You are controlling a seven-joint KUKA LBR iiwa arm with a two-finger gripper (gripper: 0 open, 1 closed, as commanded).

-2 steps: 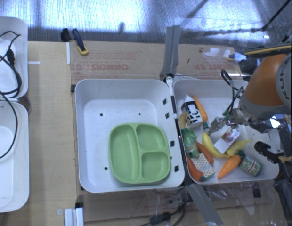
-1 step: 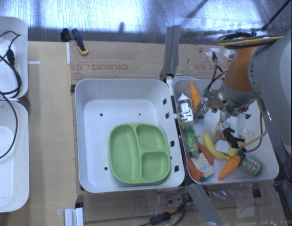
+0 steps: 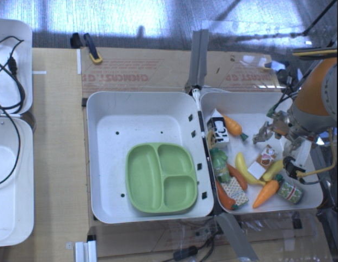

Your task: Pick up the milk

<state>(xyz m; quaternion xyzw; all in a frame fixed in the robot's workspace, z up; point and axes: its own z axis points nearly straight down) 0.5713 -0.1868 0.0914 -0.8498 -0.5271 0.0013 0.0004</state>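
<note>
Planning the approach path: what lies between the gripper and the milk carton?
In the camera view, a small orange carrot lies between the gripper and the white milk carton with black patches.

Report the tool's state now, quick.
Tool: above the right bin, away from the milk; open or closed cannot be told.

cardboard sheet (image 3: pixel 142 70) under the bins: red print, upside down, unreadable | milk carton (image 3: pixel 218 129): black marks, not legible
</note>
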